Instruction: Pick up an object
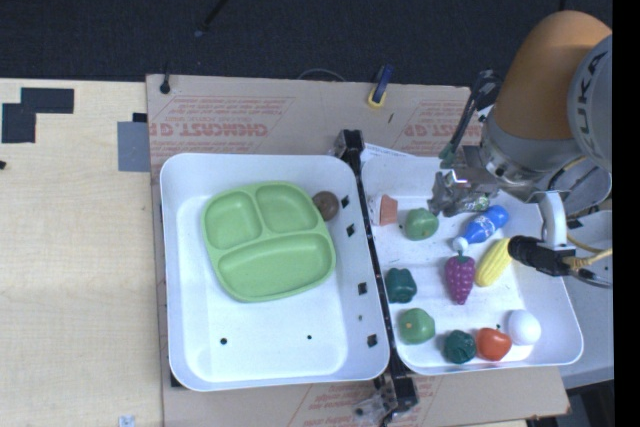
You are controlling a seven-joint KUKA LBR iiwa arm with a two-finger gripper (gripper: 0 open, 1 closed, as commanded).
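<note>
Two shallow white bins sit side by side in our one overhead view, the left bin [190,355] bearing a green divided tray [268,241] of smooth moulded plastic with three compartments, and a small brown round thing [325,205] just beside the tray's far right corner. The right bin [570,340] holds the toys we may pick from: a pale green rounded piece [421,224], a blue bottle-shaped piece [487,224], a bumpy purple grape bunch [459,277], a ribbed yellow corn cob [494,261], a small orange block [388,209], a dark green pepper-like piece [401,285], a green apple-like piece [416,324], another dark green lump [460,346], a glossy red-orange tomato [493,343] and a smooth white egg [523,326]. We see the gripper [450,195] low over the far part of the right bin, just beside the pale green piece; whether its jaws stand wide or narrow we cannot tell, as the metal parts blur together. We judge the task as barely begun: nothing is lifted, every toy rests on the bin floor, and the closing and raising remain.
</note>
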